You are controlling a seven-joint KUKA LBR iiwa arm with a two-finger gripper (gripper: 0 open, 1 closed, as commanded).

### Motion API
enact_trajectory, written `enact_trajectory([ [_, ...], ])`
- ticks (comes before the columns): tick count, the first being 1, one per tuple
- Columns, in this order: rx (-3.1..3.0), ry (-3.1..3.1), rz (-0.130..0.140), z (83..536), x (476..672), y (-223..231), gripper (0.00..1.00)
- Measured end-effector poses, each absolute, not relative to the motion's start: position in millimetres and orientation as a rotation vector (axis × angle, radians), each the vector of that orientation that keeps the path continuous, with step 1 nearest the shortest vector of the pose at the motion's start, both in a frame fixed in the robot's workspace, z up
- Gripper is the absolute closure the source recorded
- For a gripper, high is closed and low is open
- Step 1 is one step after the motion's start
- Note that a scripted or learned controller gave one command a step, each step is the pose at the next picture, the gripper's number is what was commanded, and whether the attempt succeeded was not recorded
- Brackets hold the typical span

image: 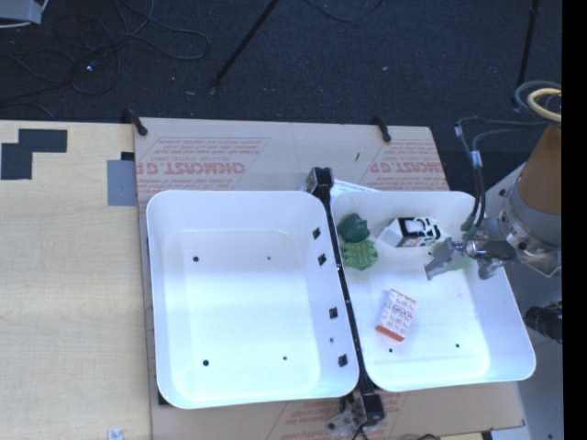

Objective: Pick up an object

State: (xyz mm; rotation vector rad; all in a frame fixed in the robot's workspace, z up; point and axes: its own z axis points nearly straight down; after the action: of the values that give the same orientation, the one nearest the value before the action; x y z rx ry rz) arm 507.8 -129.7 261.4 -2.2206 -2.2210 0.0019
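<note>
White right bin holds a red-printed packet at six o'clock of the gripper, whose grip I cannot tell, so approach seems underway; next, descend onto one object.

You are looking down at a dark carpeted floor where black cables are trailing across the top. A pale wooden benchtop is filling the left side, and a brown cardboard sheet with reversed red lettering is lying beside it.
</note>
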Motion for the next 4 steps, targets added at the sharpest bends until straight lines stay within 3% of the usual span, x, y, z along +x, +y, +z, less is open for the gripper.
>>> enact_trajectory([
  [1,-2.211,-2.209,0.013,114,488.0,-87,0.0],
  [2,-2.23,-2.206,0.004,132,491.1,-91,1.0],
  [3,-2.222,-2.229,-0.006,163,580.5,-88,1.0],
  [4,-2.222,-2.219,0.001,161,576.2,-89,0.0],
])
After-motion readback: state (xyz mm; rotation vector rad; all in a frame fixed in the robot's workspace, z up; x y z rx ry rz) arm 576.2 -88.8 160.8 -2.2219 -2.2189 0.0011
